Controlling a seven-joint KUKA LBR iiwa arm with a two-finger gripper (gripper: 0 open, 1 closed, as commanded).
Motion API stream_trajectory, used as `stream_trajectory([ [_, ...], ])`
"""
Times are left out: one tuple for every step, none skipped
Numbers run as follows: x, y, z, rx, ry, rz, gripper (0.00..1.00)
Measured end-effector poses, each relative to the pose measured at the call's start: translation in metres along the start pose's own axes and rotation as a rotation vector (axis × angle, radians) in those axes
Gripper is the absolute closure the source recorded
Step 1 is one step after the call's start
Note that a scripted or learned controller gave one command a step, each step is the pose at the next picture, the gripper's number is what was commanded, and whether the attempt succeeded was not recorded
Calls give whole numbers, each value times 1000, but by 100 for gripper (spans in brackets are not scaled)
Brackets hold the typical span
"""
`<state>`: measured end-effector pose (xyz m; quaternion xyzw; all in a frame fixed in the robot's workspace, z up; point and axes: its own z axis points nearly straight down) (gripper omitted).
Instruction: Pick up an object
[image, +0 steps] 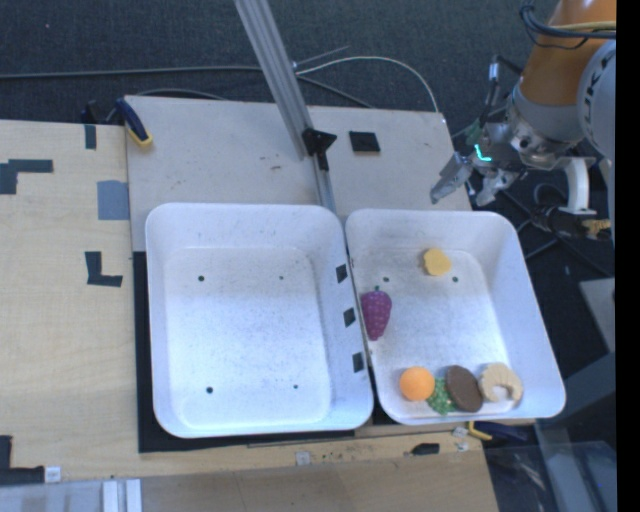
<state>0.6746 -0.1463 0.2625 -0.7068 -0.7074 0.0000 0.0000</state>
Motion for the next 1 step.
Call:
stream_trajectory([
  [0,0,0,0,0,0,0],
])
